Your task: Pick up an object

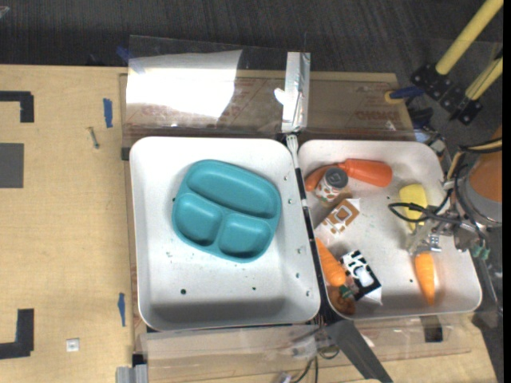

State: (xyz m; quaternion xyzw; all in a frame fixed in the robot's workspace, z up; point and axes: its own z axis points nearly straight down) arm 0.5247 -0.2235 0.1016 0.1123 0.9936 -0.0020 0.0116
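Note:
The right bin (383, 147) holds several small toys. An orange carrot (426, 276) lies near its right wall, with a yellow lemon (413, 197) further back. My gripper (431, 241) hangs low between the two, just above the carrot's near-top end, with black cables trailing from it. Nothing can be seen held in it. The arm's orange band (489, 187) sits at the right edge. A long orange piece (366, 171), a small round jar (335, 180) and a brown waffle square (342, 215) lie at the back left of this bin.
A second carrot (330, 266) and a black-and-white block (361, 274) rest by the right bin's front left corner. The left bin (160, 282) holds a teal divided plate (226, 210). Yellow bars (476, 22) cross the top right corner.

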